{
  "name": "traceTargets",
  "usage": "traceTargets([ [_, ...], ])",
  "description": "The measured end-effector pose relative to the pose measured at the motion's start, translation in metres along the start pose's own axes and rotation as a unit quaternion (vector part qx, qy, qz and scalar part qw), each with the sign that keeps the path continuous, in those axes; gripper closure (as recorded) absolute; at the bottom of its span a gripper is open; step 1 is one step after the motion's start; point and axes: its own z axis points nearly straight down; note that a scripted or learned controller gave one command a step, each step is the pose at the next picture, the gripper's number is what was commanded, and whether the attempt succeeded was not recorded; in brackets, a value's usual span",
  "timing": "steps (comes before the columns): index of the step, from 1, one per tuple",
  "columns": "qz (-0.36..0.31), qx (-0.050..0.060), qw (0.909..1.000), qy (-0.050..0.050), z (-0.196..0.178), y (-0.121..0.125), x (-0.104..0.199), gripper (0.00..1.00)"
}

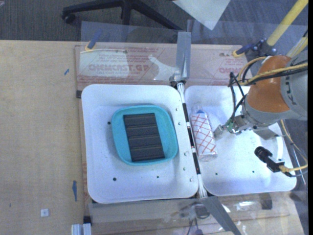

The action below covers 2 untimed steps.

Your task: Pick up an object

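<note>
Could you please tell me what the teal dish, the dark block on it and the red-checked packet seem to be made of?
Dish: likely moulded plastic, smooth, even teal, rounded corners. Block: perhaps rubber or foam, matte dark grey, ridged; unclear. Packet: seemingly thin film or paper wrapper, white with red lattice print, slightly uneven outline.

Two shallow white bins sit side by side on a pale wooden bench (34, 131). The left bin (98, 180) holds a teal square plate (119, 131) near its middle, and a dark grey ribbed block (143, 137) lies flat on that plate. In the right bin (244, 180) a white packet with a red criss-cross print (202, 131) lies lengthwise along the bin's left wall. The gripper (227, 128) is low over the right bin, just beside the packet's right edge; whether they touch cannot be told. The arm (266, 94) – grey with an orange band – reaches in from the right.
</note>
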Motion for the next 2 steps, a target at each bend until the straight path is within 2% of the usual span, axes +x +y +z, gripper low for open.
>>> traceTargets([
  [1,0.045,0.004,0.9989,0.012,0.004,-0.055,-0.011,0.00],
  [2,0.116,0.007,0.9932,0.013,-0.093,0.009,0.034,0.00],
])
